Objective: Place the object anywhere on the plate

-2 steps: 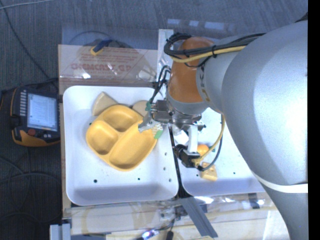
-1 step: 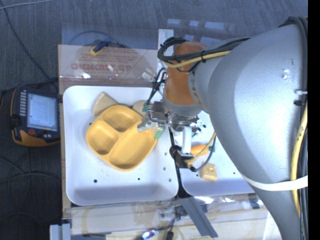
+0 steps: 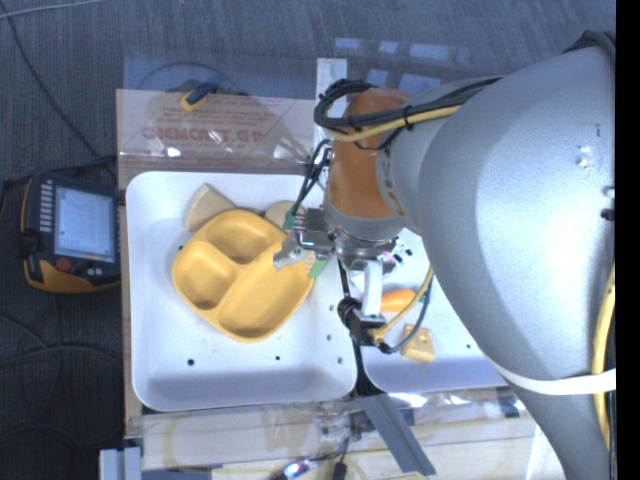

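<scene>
A yellow divided plate (image 3: 240, 273) lies in the left white bin (image 3: 170, 368). My gripper (image 3: 298, 246) hangs over the plate's right rim, below the arm's orange band (image 3: 355, 183). A small green object (image 3: 318, 266) shows right beside the gripper at the plate's edge; whether it is gripped cannot be made out. The wrist body hides most of the tool.
Two beige pieces (image 3: 205, 204) (image 3: 280, 211) lie behind the plate. In the right bin (image 3: 440, 373) sit an orange object (image 3: 400, 298) and a yellow wedge (image 3: 420, 346). Cables (image 3: 360, 323) dangle along the divider between the bins. A pendant (image 3: 70, 230) rests left of the bench.
</scene>
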Available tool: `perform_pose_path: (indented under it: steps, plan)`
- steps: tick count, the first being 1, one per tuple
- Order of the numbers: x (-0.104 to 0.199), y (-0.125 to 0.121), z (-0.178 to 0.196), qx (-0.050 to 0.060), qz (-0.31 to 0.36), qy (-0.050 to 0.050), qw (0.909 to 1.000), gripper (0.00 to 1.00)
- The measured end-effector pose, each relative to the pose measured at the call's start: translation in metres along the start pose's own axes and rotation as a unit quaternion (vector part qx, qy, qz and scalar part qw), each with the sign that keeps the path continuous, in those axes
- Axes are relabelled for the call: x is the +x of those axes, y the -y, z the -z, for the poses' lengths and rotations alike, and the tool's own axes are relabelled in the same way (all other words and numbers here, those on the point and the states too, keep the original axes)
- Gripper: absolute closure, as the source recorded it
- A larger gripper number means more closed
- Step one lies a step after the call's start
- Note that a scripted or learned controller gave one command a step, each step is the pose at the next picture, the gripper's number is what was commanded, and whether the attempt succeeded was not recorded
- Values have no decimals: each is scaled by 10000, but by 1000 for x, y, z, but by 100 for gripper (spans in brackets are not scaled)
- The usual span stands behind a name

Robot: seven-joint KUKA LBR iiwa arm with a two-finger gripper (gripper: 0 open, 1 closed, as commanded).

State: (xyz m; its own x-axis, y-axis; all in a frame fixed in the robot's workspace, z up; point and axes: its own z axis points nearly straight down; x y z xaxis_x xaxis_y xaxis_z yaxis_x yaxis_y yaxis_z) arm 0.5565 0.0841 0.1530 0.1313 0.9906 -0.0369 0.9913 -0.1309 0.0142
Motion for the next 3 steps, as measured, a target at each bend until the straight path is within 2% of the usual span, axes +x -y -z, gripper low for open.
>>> perform_pose_path:
  steps: [1, 2, 3]
  plan:
    - [-23, -3, 4, 27, -123, 152, 9998, 100]
    - [-6, -1, 5, 34, -21, 54, 10000, 0]
    - [25, -6, 16, 67, 796, -84, 9968, 0]
